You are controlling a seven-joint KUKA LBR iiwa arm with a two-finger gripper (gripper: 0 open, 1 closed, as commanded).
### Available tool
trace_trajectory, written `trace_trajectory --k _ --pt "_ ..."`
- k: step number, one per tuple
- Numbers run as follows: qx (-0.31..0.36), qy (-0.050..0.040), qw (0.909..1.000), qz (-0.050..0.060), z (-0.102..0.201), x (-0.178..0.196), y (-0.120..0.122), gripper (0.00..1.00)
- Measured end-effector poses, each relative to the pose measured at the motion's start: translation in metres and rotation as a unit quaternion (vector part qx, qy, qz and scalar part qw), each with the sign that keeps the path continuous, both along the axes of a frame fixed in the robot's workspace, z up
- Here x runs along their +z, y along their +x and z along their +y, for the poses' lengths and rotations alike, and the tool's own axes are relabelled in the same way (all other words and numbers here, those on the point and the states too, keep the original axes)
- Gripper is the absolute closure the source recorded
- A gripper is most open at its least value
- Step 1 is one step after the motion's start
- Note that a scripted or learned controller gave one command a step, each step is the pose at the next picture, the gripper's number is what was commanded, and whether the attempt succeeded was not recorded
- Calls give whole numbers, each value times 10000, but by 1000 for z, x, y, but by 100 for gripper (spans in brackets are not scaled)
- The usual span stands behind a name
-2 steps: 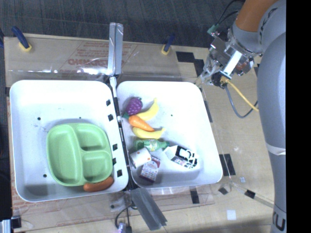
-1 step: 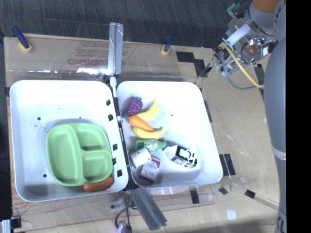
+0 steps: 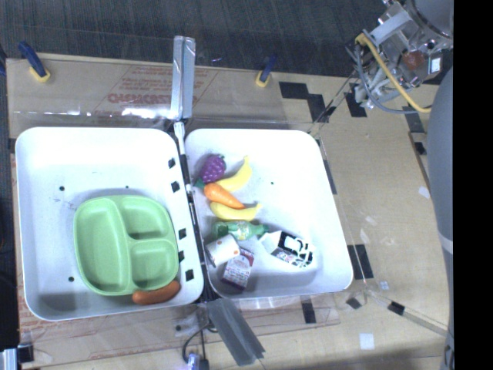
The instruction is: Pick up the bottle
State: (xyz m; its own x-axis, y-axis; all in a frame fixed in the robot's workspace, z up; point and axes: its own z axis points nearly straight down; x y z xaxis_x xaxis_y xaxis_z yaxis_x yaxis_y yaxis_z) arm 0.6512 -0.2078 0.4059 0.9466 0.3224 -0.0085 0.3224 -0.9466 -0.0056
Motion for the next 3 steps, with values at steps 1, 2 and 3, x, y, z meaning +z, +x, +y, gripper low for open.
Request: trace_trajectory --k 1,2,3 --pt "-395 4 9992 20 0 -110 -16 100" --pt "-592 0 9982 1 -1 -72 -6 100" --pt "-54 2 10000 16 29 -140 -2 100"
